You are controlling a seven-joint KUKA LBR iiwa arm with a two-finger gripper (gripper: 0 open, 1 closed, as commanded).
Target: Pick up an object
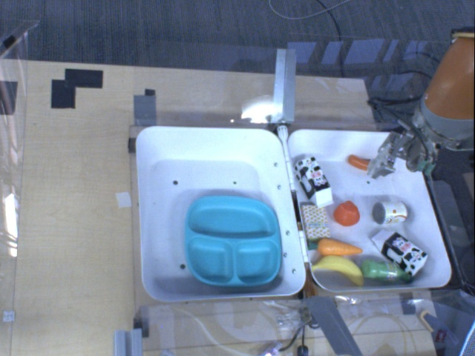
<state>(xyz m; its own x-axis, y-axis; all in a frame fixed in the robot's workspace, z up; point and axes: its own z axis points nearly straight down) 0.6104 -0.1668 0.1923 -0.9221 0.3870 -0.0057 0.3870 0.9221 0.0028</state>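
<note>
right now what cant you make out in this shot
- pincer, camera view: blurred and small over the right bin; open or shut is unclear.
- small orange piece: the pincer covers its right end, so contact cannot be judged.
- green item: partly covered by the cow-print carton; its kind is unclear.
- small cup: its print is too small to read.

Two white bins (148, 199) sit on the counter (74, 199). The left one holds one blue divided plate (233, 238). The right one holds two cow-patterned cartons (312, 179), two carrots (339, 248), one banana (338, 267), one tomato (346, 213), one cup (390, 213), one green vegetable (384, 271) and one patterned packet (315, 220).
</note>
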